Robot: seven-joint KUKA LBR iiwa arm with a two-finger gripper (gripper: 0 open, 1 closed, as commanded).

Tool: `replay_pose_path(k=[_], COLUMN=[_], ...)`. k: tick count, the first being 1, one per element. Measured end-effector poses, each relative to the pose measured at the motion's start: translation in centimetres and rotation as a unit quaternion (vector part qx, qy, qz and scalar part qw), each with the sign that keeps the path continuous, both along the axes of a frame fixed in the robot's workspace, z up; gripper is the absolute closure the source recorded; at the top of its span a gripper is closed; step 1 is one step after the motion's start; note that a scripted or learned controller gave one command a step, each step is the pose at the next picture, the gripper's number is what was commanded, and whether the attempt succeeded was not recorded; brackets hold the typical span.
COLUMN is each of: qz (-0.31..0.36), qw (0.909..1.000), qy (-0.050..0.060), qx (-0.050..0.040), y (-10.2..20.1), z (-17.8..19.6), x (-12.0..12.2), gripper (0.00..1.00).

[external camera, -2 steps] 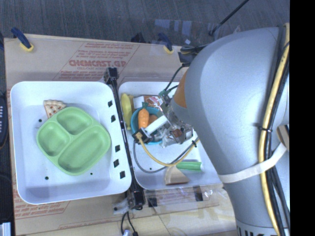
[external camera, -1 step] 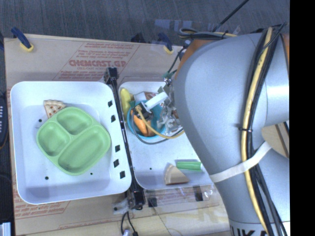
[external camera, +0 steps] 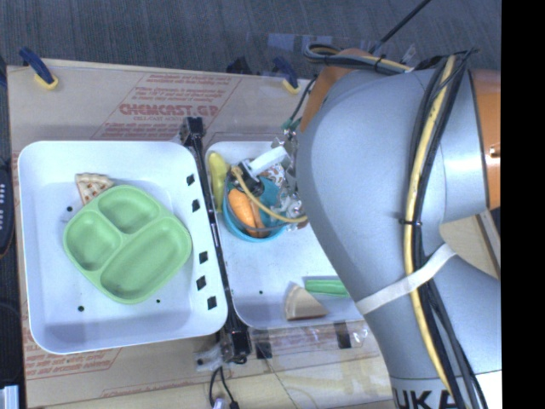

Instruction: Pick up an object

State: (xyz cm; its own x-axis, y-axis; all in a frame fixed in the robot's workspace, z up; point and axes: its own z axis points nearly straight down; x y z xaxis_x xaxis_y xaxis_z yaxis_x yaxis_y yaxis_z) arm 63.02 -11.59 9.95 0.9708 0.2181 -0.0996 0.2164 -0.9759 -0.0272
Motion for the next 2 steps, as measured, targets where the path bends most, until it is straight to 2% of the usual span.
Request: replay_pose_path(k=[1, 2], qz=[0.008, 0.015], qw=[0.9998, 0.9995], qy=[0.014, 0.023], qx=[0.0068, 0.012], y=[0.34, 0.71], z=[0.84, 1.63], x=[-0.36, -0.56], gripper=[1.0, 1.0])
